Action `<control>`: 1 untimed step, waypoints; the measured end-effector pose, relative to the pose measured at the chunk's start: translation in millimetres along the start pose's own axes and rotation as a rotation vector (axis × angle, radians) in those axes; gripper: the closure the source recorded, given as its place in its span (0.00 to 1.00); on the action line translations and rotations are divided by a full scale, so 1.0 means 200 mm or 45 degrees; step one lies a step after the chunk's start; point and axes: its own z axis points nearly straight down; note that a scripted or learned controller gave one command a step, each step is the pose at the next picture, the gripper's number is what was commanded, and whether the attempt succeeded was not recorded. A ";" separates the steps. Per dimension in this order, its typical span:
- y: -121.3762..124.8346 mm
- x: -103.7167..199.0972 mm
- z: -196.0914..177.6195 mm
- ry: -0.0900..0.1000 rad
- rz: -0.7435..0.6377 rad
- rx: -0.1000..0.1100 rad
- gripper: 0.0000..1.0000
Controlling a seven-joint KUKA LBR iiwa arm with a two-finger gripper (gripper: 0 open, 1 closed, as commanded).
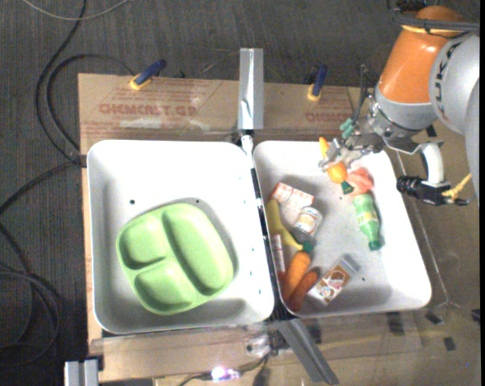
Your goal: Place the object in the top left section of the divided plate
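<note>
A green divided plate (pixel 175 256), moulded with three compartments and rounded corners, lay tilted in the left white bin (pixel 105 167), toward its front. The object for the task could not be picked out with certainty; a small orange-and-yellow item (pixel 335 170) sat at the gripper's tip in the upper part of the right white bin (pixel 411 272), well apart from the plate. Whether it was between the fingers or merely beneath them could not be told.

The grey arm (pixel 459 71), with its orange band (pixel 415 59), reached in from the right, its wrist bent down and leftward so that the gripper (pixel 343 153) hung over the right bin's back corner. Whether the pincer was released or clenched could not be told.

Beside it in the same bin lay a red-capped green bottle (pixel 368 218), a red-and-white carton (pixel 291 195), a small tin (pixel 308 219), a yellow banana (pixel 276 225) along the left wall, two carrots (pixel 297 280) and a small printed box (pixel 332 283). Clamps (pixel 148 73) held the cardboard sheet (pixel 170 107) behind the bins.
</note>
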 end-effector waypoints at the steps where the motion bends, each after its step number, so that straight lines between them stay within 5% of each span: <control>1: 0.12 0.20 -0.47 -0.001 0.206 -0.001 1.00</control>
